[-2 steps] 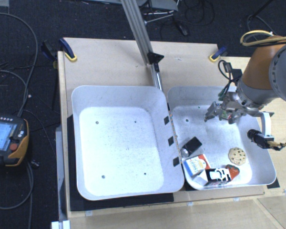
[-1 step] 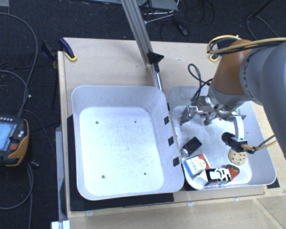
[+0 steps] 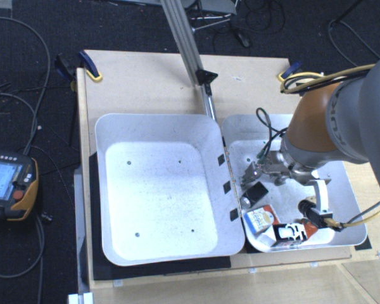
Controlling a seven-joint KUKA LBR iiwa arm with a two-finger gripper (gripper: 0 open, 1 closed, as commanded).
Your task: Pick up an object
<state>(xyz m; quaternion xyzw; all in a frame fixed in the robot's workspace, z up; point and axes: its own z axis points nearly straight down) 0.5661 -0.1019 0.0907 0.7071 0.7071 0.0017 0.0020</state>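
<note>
over the right bin (image 3: 235, 132), the claw (image 3: 256, 181) hangs just above a black object (image 3: 254, 193), placed for a grasp; its opening cannot be told.

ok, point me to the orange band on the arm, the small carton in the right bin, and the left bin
orange band (image 3: 311, 116), camera view, middle of its curved face.
small carton (image 3: 260, 220), camera view, its printed top.
left bin (image 3: 158, 189), camera view, bare floor.

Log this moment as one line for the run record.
arm: over right bin | pincer: low near small black item | cluster: carton, other items at near edge | left bin: untouched | pickup: not confirmed
</note>
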